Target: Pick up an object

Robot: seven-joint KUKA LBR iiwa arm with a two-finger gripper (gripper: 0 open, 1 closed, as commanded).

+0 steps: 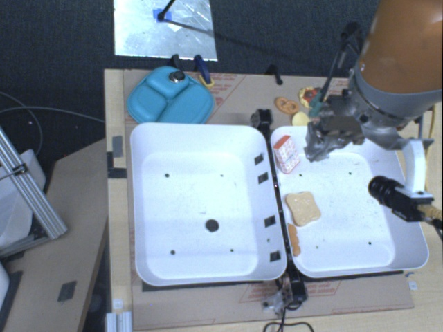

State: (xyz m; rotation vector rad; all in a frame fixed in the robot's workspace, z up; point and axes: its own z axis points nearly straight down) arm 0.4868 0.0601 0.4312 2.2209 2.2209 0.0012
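Note:
My gripper (317,151) hangs over the back of the right bin (360,254), just right of a small red and white carton (286,153) that leans against the bin's left wall. A slice of toast (302,208) lies lower down near the same wall, with a small orange-brown piece (294,239) below it. Nothing shows between the gripper and the bin floor.
The left bin (201,206) has a dark round spot (212,225) on its floor. Behind the bins lie a blue sectioned tray (170,96), some small orange and yellow toy foods (291,106) and a metal sheet (165,18).

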